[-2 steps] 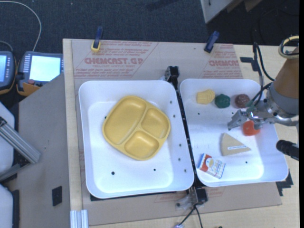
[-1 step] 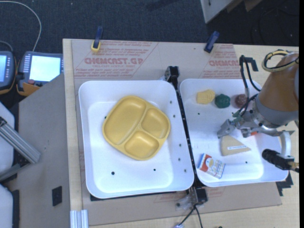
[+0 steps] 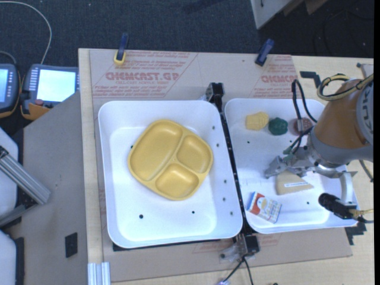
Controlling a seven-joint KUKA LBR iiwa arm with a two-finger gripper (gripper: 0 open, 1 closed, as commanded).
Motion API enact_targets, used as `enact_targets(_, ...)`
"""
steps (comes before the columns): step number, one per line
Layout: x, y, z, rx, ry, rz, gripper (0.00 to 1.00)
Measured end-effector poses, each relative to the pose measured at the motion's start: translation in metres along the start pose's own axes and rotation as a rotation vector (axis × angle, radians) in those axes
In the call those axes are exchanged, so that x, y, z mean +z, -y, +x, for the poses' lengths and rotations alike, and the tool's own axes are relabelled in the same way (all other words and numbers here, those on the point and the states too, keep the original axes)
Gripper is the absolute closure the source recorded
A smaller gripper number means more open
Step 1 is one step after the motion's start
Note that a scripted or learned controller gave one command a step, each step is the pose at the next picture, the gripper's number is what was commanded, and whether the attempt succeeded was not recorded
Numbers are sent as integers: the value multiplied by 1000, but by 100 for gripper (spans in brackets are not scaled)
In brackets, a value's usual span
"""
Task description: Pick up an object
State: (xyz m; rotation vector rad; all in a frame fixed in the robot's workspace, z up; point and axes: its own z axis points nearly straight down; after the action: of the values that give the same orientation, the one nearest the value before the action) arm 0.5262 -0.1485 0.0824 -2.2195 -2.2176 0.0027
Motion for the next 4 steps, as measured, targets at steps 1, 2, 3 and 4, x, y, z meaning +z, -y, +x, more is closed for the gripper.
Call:
enact_targets(1,-13,-1,0,0,2,-5,100)
enact_targets(2,-58,-9,-3,-2,4,-10,100)
enact_targets(3,-108,-19,0,-3,4,-11,100)
enact_targets(4,-155,-13,0,-2,4,-11,100)
